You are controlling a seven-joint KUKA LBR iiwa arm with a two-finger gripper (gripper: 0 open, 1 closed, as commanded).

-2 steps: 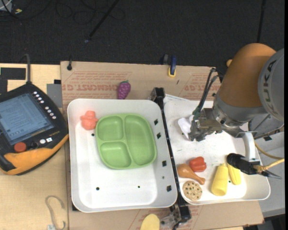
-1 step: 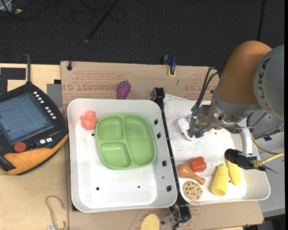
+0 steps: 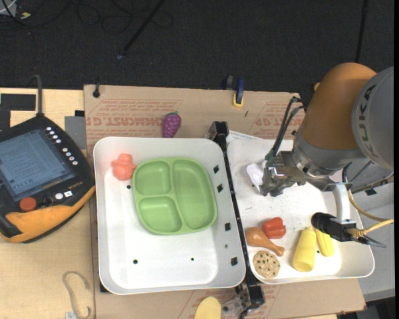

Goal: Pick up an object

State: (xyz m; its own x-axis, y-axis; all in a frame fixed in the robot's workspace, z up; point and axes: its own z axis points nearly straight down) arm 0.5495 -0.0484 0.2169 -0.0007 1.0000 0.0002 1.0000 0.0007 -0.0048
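Note:
My gripper [image 3: 271, 185] hangs low over the upper left part of the right bin [image 3: 359, 268], beside a small white object [image 3: 255, 174] that lies just to its left. Nothing shows between the fingers, and their spread is hidden by the wrist. Lower in the same bin lie a red pepper [image 3: 274, 227], a brown drumstick [image 3: 262, 239], a round cookie [image 3: 266, 264] and a yellow corn piece [image 3: 306, 248]. In the left bin [image 3: 120, 264] rest a green divided plate [image 3: 173, 196] and a small pink toy [image 3: 122, 167].
A purple grape bunch [image 3: 171, 123] lies on the cardboard behind the bins. A teach pendant [image 3: 33, 171] sits on the bench at far left. A yellow object [image 3: 208, 308] lies in front of the bins. A black divider [image 3: 229, 198] separates the bins.

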